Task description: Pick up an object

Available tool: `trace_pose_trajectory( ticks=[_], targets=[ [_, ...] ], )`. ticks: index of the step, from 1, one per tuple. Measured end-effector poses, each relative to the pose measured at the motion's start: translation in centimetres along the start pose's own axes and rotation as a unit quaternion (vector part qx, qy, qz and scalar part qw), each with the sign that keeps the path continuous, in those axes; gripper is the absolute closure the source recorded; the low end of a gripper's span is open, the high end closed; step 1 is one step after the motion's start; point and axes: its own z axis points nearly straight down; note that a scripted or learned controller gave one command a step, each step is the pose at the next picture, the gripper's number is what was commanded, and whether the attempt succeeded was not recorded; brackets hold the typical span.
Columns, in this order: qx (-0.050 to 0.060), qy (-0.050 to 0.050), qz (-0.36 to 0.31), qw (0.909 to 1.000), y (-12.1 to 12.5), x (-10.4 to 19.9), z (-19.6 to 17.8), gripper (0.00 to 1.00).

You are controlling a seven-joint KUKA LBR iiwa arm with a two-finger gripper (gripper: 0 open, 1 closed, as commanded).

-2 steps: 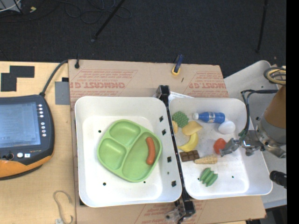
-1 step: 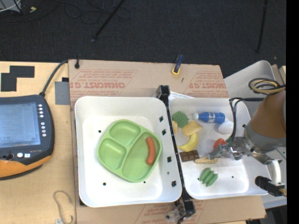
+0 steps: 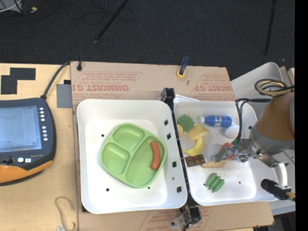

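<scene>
Nothing is lifted yet. The end effector (image 3: pixel 230 151) sits low in the right bin (image 3: pixel 240 192), just right of the banana (image 3: pixel 196 148), over small red bits; whether it is apart or together I cannot tell. Grasp and lift remain.

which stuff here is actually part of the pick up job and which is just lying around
Part of the job:
- two-finger gripper reaching into the right white bin
- pickable items in that bin: blue and white plastic bottle, yellow toy banana, ridged green toy piece

Just lying about:
- green divided plate with red toy sausage in the left white bin
- orange-rimmed tablet pendant
</scene>
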Motion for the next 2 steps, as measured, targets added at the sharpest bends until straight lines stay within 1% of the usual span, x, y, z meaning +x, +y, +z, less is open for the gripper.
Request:
trace_pose_trajectory(
  ticks=[1, 2],
  targets=[
    [-0.003, 0.001, 0.002, 1.0000, 0.2, 0.0, -1.3, 1.00],
    [0.009, -0.002, 0.001, 1.0000, -0.1, -0.5, -5.7, 1.00]
  ],
)
